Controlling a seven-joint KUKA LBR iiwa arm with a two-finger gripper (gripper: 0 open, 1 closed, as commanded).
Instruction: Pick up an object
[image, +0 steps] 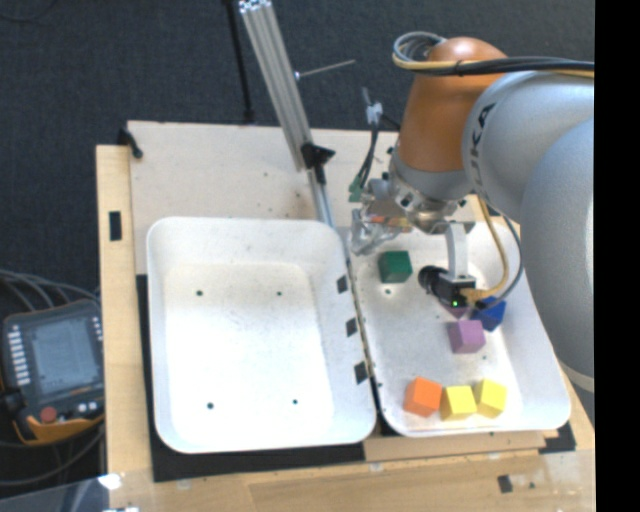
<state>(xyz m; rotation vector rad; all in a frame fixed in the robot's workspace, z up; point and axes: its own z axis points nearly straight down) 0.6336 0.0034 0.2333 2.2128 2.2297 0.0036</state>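
In the right bin (530, 350) a green cube (395, 266) lies near the far left corner. My gripper (372, 232) hangs just above and to the left of it, close to the bin's left wall, and nothing shows in its grasp. A purple cube (466, 335) and a blue cube (490, 314) lie mid-bin, partly under the arm's cables. Along the near edge an orange cube (423, 396) and two yellow cubes (459, 401) (492, 397) sit in a row.
The left bin (240, 330) stands beside the right one, their walls meeting under the gripper. A slanted metal pole (285, 90) rises behind the bins. The grey arm (540, 170) covers the right bin's far right. A pendant (55, 360) lies off the bench at left.
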